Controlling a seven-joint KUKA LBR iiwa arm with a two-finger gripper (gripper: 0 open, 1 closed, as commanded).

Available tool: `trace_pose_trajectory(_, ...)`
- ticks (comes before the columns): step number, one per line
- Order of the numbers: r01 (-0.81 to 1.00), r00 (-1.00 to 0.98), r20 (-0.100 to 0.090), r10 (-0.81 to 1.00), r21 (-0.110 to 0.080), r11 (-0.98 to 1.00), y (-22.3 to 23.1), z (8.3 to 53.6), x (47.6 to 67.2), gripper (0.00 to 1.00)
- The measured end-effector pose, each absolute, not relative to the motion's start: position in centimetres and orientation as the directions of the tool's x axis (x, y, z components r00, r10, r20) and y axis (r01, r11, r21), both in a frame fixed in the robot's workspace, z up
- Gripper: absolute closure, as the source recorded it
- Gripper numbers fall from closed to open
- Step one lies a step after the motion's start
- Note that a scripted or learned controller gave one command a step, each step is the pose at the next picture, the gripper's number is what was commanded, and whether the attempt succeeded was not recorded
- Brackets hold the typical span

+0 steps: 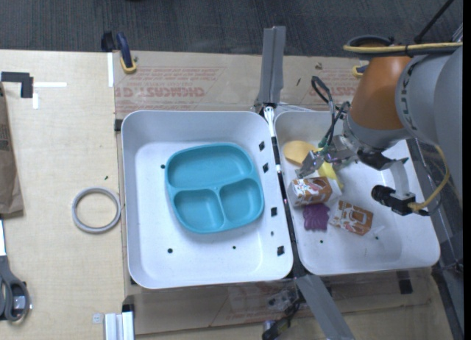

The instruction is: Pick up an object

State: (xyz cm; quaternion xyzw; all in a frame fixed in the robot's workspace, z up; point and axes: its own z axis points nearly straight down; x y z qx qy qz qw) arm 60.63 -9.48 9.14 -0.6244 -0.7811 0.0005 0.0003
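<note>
My gripper (318,159) reaches down into the right bin (383,246), just above a brown and white packet (312,190) and next to a yellow round piece (297,152). A small yellow item (329,172) lies right by the fingertips. A purple object (316,218) and an orange and white packet (352,218) lie a little nearer the front. Nothing shows between the fingers. The arm's orange band (377,96) stands over the bin's back right.
The left bin (147,250) holds a blue three-compartment plate (214,186). A grey divider post (271,66) stands between the bins at the back. On the bench at left lie a tape ring (96,209) and scissors (12,294).
</note>
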Motion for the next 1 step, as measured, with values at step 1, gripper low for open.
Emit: trace_pose_trajectory(1, 0.977, -0.215, -0.001, 0.977, 0.000, 0.215, -9.72, 10.06, 60.64, 1.00)
